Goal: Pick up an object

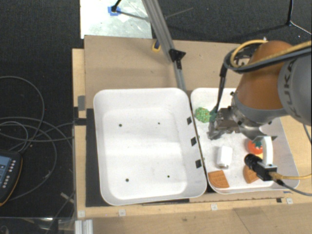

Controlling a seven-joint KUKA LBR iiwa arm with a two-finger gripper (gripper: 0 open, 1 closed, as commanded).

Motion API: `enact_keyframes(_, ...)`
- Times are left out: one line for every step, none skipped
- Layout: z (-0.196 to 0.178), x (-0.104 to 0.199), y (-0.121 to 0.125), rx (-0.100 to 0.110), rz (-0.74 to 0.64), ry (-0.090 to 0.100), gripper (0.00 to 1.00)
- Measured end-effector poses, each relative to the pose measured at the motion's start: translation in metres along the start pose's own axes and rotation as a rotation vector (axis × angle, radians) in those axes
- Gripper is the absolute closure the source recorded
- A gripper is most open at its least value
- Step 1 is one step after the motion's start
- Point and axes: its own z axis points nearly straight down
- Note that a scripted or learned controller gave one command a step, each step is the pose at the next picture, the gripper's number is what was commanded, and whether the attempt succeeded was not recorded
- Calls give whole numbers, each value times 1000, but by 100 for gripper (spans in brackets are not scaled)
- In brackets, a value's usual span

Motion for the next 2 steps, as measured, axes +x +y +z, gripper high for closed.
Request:
enact_keyframes(-3, 56, 9, -2, -2, 0, 100)
enact_keyframes(2, 98, 4, 1, 0, -1, 100)
